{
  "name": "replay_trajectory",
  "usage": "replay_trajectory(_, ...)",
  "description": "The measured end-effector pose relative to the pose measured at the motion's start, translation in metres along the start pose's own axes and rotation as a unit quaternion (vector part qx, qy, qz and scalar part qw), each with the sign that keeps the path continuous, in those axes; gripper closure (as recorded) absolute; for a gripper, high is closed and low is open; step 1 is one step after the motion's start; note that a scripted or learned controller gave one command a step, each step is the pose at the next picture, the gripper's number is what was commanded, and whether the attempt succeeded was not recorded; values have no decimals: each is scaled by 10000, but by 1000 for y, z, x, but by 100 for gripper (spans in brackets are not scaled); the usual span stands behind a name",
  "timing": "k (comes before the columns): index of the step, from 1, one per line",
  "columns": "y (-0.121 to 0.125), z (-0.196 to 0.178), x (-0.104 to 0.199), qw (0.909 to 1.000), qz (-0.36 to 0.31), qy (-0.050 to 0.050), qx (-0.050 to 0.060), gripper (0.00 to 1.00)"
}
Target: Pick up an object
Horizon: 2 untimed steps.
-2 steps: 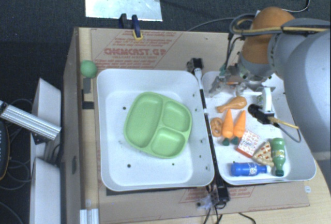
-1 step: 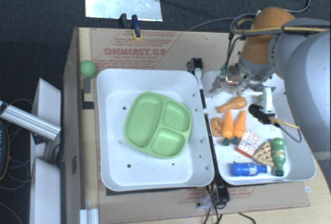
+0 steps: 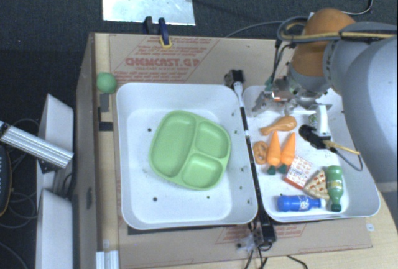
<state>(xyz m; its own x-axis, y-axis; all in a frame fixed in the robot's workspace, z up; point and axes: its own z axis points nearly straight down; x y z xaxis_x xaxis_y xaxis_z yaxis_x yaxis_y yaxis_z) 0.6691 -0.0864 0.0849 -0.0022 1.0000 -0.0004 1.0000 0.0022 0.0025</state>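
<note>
Presently: gripper [image 3: 268, 100] low over the right bin's [image 3: 367, 196] far corner, fingers apparently spread, nothing between them. Nearest candidate, chicken drumstick [image 3: 280, 124], lies just in front; carrots [image 3: 281, 150] beyond. Advisable: centre over one item, descend squarely. Legible: "CHEMCAST" on the cardboard sheet [image 3: 163, 61].

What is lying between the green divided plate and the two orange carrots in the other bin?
In the camera view, between the green divided plate and the carrots lie the two bins' adjoining rims and a small round orange slice.
</note>
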Motion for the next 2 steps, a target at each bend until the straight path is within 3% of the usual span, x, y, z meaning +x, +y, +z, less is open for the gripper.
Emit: replay_trajectory(2, 0, 0, -1, 10000, 2, 1, 1, 0)
